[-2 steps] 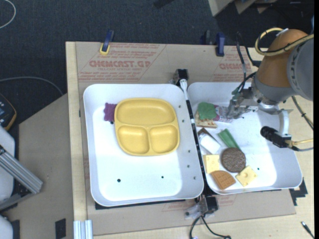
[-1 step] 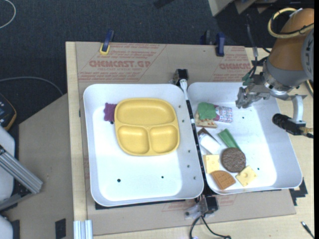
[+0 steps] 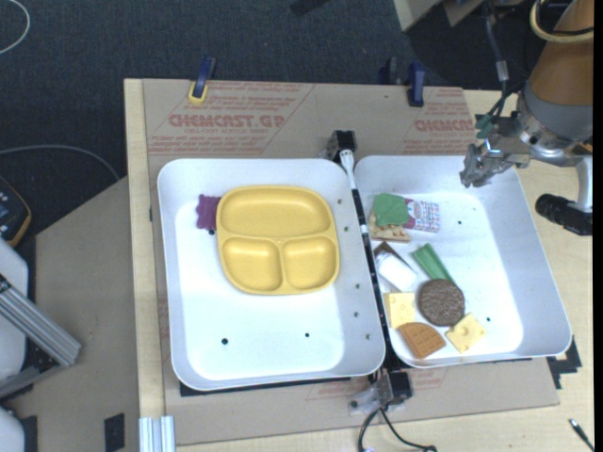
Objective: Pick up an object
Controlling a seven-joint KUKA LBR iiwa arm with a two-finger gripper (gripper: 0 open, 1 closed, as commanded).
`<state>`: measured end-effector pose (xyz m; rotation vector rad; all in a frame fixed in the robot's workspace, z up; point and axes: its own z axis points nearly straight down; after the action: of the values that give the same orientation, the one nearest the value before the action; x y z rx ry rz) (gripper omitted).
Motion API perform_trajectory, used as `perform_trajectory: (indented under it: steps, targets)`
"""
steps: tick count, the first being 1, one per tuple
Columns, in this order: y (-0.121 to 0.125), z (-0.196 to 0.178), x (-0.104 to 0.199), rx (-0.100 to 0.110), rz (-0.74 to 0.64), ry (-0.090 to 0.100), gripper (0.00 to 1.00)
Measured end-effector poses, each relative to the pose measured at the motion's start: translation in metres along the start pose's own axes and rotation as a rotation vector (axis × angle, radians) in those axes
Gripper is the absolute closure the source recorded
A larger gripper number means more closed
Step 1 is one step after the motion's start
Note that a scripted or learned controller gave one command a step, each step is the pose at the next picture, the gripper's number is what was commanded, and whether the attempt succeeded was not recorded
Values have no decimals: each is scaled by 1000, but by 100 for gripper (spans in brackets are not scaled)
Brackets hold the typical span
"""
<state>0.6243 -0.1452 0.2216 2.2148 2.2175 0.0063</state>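
The arm comes in from the upper right, and its gripper point(image 3: 478, 172) hangs over the far right corner of the right bin point(image 3: 528, 252). Nothing shows between its fingers. Play food lies along that bin's left side, well left of and nearer than the gripper: a green leaf piece point(image 3: 390, 207), a pink-and-white packet point(image 3: 426, 216), a green stick point(image 3: 433, 261), a white block point(image 3: 397, 273), a brown round patty point(image 3: 440, 301), two yellow cheese pieces point(image 3: 466, 332) and an orange-brown slice point(image 3: 420, 338).
The left bin point(image 3: 188, 328) holds a yellow three-compartment tray point(image 3: 278, 237) with a purple piece point(image 3: 207, 212) tucked at its left edge. Clamps sit at the bench's far edge point(image 3: 199, 81) and between the bins point(image 3: 343, 143).
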Motion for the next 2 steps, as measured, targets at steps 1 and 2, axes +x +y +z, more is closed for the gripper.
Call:
perform_trajectory:
  steps: [1, 2]
  targets:
    - [-3, 1, 44, 9, -3, 5, 100]
    - [-5, -11, 95, 8, -5, 5, 100]
